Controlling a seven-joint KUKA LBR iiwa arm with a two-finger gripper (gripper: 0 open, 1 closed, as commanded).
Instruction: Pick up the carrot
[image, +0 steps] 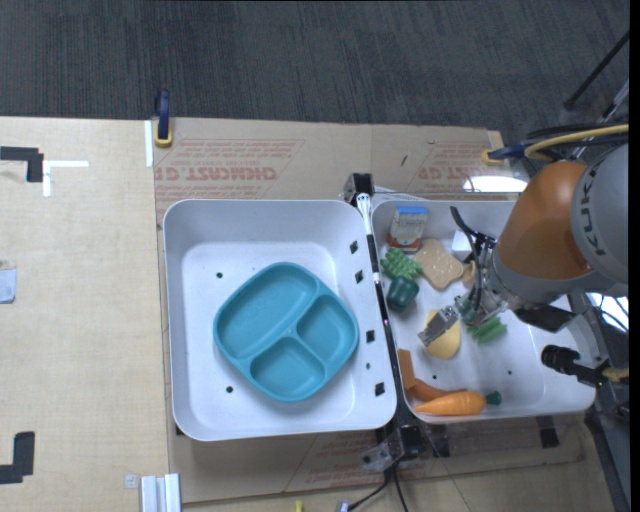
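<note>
Gripper (466, 312) hangs low in the right bin (530, 375) amid toy foods; whether it grips anything I cannot tell. Carrot (450, 403) lies apart, against the bin's near wall. Left bin (185, 300) holds a blue divided plate (287, 332).

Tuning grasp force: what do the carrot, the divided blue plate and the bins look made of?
Carrot: probably moulded plastic toy food, smooth, uniformly orange, with a green stub end.
Blue plate: likely matte hard plastic, an even teal with soft moulded dividers.
Bins: seemingly rigid white plastic, smooth with rounded corners and faint sheen; the material cannot be confirmed from the view.
</note>
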